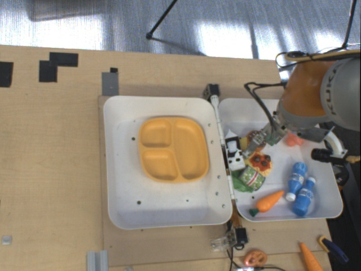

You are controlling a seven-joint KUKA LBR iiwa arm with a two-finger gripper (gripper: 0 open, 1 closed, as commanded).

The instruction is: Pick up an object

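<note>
The arm reaches into the right bin (333, 205) from the right; its gripper (260, 138) hangs low over a heap of small toys (251, 168), and whether it is wide, narrow or holding cannot be told; a toy carrot (269, 201) and two blue bottles (299, 188) lie nearby; the left bin (121, 208) holds a yellow divided plate (171, 149).

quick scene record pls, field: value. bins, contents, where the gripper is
left bin: yellow tray, three compartments, upright
right bin: carrot, two blue bottles, green packet, black-and-white toy, small pink item
arm: reaches in from the right, over the right bin
gripper: low over the bin's left part, just above the green packet
held: nothing seen between the fingers
bench: second carrot and pretzel in front of the right bin
</note>
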